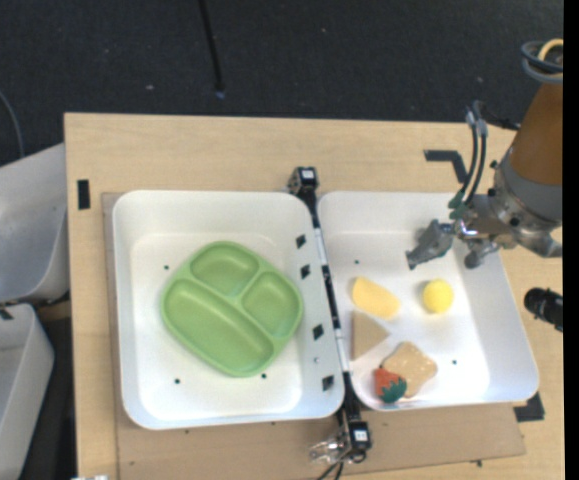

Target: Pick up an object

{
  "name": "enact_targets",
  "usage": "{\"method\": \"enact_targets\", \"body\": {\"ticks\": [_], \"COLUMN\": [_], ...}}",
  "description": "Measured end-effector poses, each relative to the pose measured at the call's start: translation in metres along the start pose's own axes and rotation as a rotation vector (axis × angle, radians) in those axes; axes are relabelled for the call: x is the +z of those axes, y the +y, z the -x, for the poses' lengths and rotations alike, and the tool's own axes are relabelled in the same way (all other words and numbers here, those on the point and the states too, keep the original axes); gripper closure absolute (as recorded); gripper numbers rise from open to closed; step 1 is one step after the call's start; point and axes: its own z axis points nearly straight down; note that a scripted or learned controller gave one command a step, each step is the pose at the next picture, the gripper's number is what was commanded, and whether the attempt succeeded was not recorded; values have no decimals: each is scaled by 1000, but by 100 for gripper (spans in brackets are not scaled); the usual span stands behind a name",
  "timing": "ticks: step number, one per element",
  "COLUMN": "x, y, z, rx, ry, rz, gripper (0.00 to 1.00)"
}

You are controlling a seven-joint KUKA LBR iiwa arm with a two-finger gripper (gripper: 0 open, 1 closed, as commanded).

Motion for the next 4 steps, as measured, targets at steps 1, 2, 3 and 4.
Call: {"method": "enact_targets", "body": {"ticks": [1, 2, 3, 4], "x": [-6, 38, 86, 134], "y": [2, -3, -1, -4], "z": [0, 2, 12, 4], "rx": [-3, -1, 0, 1], "ry": [-2, -2, -2, -1], "rz": [12, 8, 6, 6], "gripper": [0, 0, 0, 0]}}
